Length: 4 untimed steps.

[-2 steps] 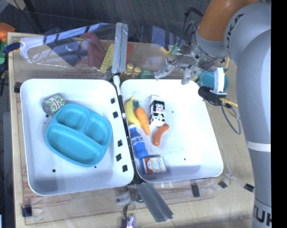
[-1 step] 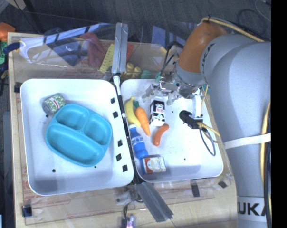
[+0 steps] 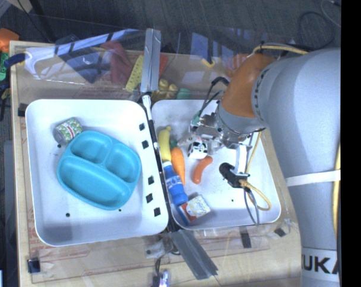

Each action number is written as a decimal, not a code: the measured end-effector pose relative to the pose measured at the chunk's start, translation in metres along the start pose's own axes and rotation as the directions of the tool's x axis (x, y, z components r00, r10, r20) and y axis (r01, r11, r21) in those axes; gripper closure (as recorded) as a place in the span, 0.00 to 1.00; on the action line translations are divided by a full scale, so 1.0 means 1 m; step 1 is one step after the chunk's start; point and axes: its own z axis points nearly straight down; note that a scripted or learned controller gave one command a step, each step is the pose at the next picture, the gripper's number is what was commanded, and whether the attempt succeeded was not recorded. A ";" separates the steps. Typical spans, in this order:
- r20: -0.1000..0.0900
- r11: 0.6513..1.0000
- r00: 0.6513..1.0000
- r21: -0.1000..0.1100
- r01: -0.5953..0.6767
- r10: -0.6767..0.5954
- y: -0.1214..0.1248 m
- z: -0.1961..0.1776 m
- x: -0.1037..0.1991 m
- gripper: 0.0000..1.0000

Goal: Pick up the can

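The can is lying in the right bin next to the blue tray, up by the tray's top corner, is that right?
Not quite: the can lies in the left bin, not the right one. The rest holds: it sits beside the blue tray, by its upper left corner, as the camera view shows.

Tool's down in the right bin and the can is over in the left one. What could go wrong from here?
1. The tool sits among the carrot, sausage and banana; it may well grab or knock one of those instead.
2. The can lies on its side against the blue divided plate, near the left bin's corner, so a grasp could roll it or hit the plate.
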 end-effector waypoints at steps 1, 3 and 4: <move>-0.001 0.998 0.998 -0.003 -0.055 0.055 0.052 -0.038 0.003 0.00; 0.000 0.990 0.990 0.001 -0.141 0.141 -0.020 0.000 0.022 0.00; -0.001 0.964 0.964 -0.001 -0.268 0.268 0.013 -0.001 -0.005 0.00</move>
